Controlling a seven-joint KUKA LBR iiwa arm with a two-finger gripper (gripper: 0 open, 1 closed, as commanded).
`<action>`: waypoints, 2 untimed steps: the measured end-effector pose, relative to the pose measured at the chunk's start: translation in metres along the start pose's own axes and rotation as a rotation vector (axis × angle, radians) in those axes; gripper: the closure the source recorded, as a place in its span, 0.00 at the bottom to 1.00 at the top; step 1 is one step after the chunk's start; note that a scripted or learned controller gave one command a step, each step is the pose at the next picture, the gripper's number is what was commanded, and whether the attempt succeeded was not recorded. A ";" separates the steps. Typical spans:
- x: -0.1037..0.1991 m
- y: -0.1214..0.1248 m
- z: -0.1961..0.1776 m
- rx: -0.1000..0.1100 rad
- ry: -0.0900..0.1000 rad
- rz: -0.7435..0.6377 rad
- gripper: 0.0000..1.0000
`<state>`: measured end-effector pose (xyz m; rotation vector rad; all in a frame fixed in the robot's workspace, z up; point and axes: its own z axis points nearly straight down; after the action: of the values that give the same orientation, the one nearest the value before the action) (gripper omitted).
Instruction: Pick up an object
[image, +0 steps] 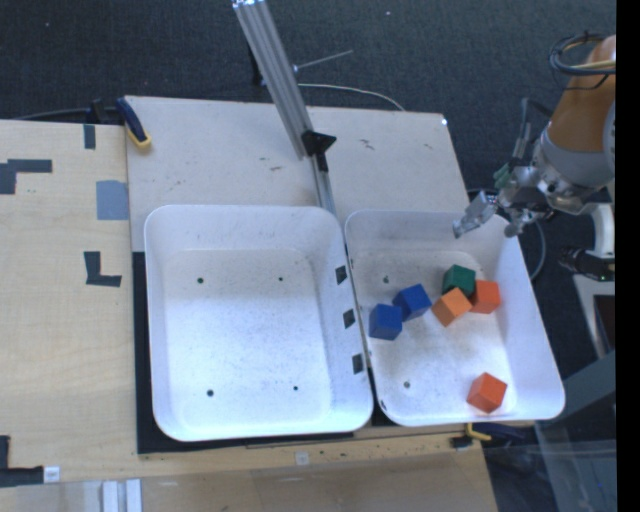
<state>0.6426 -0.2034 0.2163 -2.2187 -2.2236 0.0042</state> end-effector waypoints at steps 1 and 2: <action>-0.003 -0.002 -0.064 -0.008 -0.001 0.000 0.00; 0.019 -0.047 0.102 -0.006 -0.001 -0.001 0.00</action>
<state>0.5955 -0.1848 0.1145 -2.2211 -2.2274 -0.0015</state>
